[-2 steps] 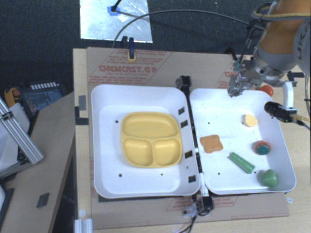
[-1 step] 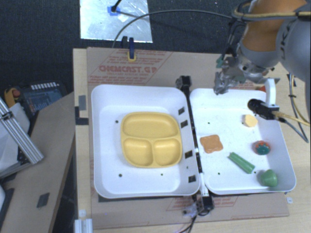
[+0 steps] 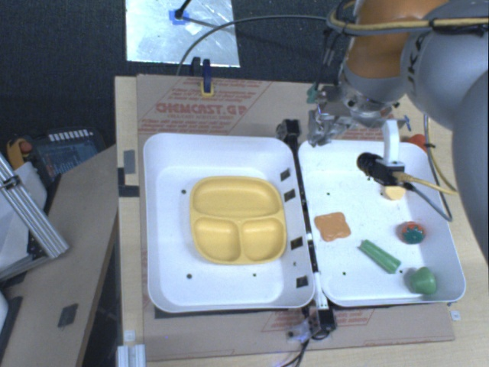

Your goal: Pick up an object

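**Objects lie loose in the right bin, with the hand over its far-left corner**

Five small things rest on the floor of the right bin [image 3: 340, 186], all apart from one another. An orange flat piece [image 3: 331, 225] lies near the bin's left edge, about halfway along it. A green stick [image 3: 380, 256] lies at a slant nearer the front edge. A green rounded lump [image 3: 422, 280] sits in the front-right corner. A teal and red ball [image 3: 412, 233] rests by the right edge, between the lump and the bin's middle. A pale yellow bit [image 3: 394, 193] lies further back, too small to make out. At the far-right corner an orange item [image 3: 416, 139] shows partly from behind the arm [image 3: 451, 60].

The hand [image 3: 322, 131] points down over the far-left corner of the right bin, close to the black clips [image 3: 290, 132] where the two bins meet. Whether it is open or closed cannot be told, and nothing can be seen in its grip. None of the loose things lies under it.

The left bin [image 3: 164, 205] carries a yellow divided plate [image 3: 237, 220] at its middle, lying flat. Both bins sit on a brown printed sheet [image 3: 229, 102] spread on the tabletop [image 3: 128, 243]. Beyond the tabletop's far edge lies a shiny silver sheet [image 3: 182, 17].
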Action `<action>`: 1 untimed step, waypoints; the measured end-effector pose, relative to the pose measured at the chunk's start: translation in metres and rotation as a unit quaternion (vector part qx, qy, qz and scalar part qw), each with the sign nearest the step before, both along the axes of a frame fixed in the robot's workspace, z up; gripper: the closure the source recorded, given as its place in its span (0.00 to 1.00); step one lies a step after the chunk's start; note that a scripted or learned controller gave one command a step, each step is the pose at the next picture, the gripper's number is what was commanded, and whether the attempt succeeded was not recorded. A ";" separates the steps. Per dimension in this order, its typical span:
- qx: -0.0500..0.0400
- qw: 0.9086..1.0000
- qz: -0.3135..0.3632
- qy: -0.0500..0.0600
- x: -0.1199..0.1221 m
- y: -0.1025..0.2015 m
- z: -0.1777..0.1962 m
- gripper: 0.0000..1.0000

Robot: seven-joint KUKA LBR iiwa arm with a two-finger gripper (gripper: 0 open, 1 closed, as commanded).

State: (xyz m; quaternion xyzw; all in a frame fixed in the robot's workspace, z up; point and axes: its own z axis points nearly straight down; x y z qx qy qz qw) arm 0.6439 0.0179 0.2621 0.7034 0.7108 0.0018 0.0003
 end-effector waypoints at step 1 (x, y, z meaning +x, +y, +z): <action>0.000 1.000 0.000 0.001 -0.009 0.053 -0.012 1.00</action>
